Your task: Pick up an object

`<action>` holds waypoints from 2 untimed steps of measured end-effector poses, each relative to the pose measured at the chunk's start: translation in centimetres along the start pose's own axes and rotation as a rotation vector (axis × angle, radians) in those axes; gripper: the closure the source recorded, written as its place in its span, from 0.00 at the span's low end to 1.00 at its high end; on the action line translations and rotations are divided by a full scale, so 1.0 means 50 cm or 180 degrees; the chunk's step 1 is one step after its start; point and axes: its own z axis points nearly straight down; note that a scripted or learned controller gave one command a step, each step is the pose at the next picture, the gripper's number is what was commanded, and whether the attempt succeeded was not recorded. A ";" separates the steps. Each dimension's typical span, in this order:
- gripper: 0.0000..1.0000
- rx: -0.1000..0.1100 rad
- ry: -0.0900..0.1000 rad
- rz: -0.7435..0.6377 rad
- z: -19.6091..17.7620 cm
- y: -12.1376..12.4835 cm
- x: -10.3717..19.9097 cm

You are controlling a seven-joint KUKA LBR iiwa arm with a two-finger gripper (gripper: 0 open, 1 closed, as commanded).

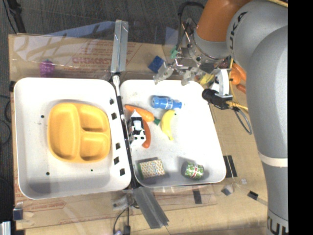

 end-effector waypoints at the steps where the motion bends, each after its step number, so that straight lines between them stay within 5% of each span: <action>1: 0.00 0.0005 0.0001 0.0384 0.254 0.006 -0.053; 2: 0.00 -0.0008 -0.0001 0.0516 0.333 -0.094 -0.068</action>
